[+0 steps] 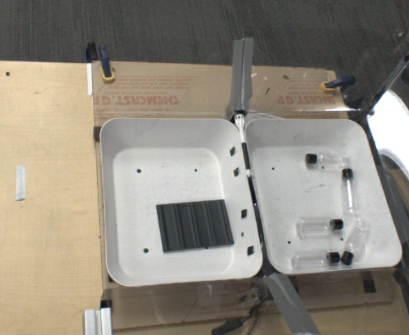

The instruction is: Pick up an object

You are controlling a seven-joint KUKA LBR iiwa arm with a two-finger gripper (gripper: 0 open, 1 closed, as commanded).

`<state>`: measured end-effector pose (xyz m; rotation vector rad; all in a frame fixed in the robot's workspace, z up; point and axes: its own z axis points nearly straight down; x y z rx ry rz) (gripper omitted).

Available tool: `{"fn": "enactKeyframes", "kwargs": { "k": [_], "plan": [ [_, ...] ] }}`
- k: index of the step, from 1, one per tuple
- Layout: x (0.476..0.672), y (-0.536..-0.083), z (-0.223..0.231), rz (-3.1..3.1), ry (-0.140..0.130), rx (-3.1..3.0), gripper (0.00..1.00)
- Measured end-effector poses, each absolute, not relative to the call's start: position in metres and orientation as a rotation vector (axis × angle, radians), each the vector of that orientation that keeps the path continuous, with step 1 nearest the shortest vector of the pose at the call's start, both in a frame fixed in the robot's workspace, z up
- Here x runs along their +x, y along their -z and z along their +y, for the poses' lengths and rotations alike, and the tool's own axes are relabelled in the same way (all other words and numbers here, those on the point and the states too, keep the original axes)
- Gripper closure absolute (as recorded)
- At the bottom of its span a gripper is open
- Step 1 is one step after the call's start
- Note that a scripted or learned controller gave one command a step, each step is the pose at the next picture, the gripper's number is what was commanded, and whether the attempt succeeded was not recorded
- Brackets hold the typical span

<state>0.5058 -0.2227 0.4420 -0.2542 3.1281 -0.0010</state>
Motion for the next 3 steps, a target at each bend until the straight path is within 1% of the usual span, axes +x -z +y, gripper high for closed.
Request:
{"fn": "enactKeyframes", "kwargs": {
  "k": [1,2,3],
  "plan": [
    [0.517,-0.442,-0.222,3.129,0.002,-0.233,1.00],
    [0.498,-0.442,-0.222,3.135,0.001,-0.149,1.00],
    [0.528,-0.442,-0.194,3.133,0.001,-0.158,1.00]
  ]
}}
